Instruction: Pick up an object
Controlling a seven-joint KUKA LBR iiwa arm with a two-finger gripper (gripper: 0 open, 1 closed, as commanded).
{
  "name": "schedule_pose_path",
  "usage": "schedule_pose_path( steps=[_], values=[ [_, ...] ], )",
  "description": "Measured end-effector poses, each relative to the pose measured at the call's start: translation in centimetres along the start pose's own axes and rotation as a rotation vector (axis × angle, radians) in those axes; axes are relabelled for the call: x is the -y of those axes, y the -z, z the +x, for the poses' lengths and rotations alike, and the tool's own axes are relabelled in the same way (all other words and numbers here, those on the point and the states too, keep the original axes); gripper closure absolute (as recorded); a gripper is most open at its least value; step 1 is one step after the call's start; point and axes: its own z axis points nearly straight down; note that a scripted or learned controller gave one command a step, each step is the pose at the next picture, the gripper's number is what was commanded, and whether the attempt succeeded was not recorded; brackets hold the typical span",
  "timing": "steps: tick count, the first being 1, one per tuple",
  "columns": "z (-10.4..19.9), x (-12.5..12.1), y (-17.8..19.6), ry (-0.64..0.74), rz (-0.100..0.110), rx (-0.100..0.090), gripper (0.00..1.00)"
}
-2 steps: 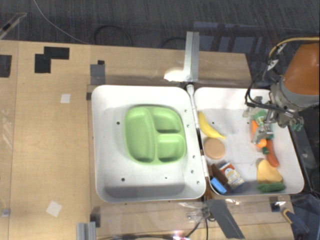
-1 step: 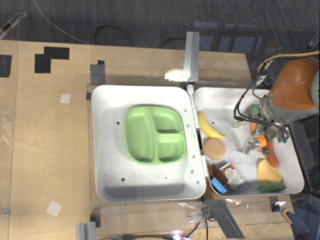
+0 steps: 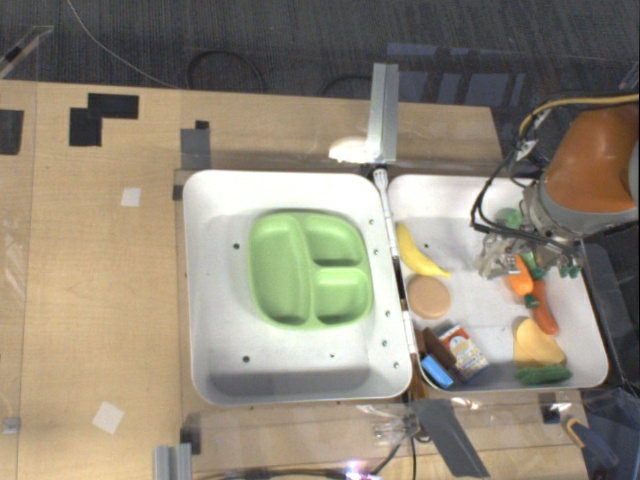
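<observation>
A: Take the carrot (image 3: 522, 284) as the landmark, nearest things first. At the near rim of the right bin (image 3: 470, 380) lie a small carton (image 3: 461, 349) and a blue piece (image 3: 436, 371), near and left of the carrot; a yellow wedge (image 3: 537, 345) with a green strip (image 3: 541, 374) under it sits nearer than the carrot and just to its right.

B: And a step farther back?

A: A tan disc (image 3: 429, 297) lies left of the carrot, a banana (image 3: 417, 253) left and slightly beyond it. A second orange piece (image 3: 543, 316) sits just beside the carrot on its near-right. The left bin (image 3: 210, 268), well left of the carrot, holds a green 3-compartment tray (image 3: 306, 267).

B: Where does the arm stand?

A: The arm reaches in from the right, its orange band (image 3: 594, 163) above and beyond the carrot, wrist pointing down. The gripper (image 3: 505, 261) sits just at the carrot's far-left end, close to touching — whether it touches is unclear.

B: Are the fingers apart or together?

A: That cannot be told; cables and metal parts clutter the spot. Nothing is clearly held.

B: What might go wrong?

A: The carrot, likely the target, is slim and tapered and lies tilted with the other orange piece alongside. A grasp off its middle could make it pivot out, or the gripper could come down on both pieces and nudge rather than catch either.
</observation>
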Motion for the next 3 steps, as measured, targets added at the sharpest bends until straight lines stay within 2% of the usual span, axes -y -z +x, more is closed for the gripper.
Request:
schedule_pose_path(
  steps=[1,2,3],
  values=[
    [-7.0,-1.3,12.2,-0.101,-0.003,-0.008,1.0],
    [-7.4,-3.4,17.0,-0.373,-0.002,-0.018,1.0],
    [-7.6,-4.7,17.5,-0.678,0.003,-0.022,1.0]
  ],
)
